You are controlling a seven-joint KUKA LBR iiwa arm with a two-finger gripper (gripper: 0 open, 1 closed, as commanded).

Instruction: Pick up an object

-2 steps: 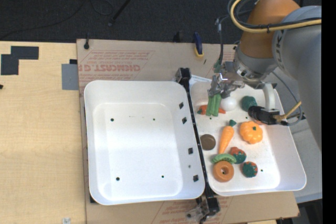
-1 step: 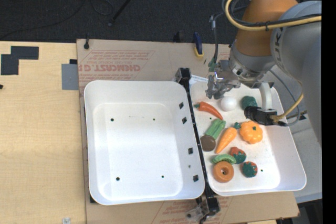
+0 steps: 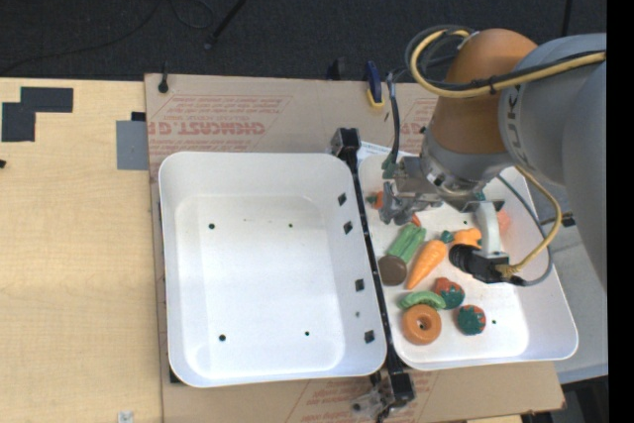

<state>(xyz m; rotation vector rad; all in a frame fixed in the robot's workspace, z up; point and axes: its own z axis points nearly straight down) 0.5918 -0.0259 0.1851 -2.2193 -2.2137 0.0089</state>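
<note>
Orange-banded arm [image 3: 485, 104] reaching from the right over the right bin [image 3: 540, 337], its gripper [image 3: 401, 203] low at that bin's far left corner, just far of the green cucumber [image 3: 401, 248] and orange carrot [image 3: 428, 261]; a doughnut [image 3: 423, 323] and small toys lie nearer. I cannot tell whether the fingers are spread or pressed together, and I see nothing between them. I judge the approach step is in hand; next I would need a descent centred on one toy, then a close. Left bin [image 3: 188, 213] on the desk is not involved
</note>
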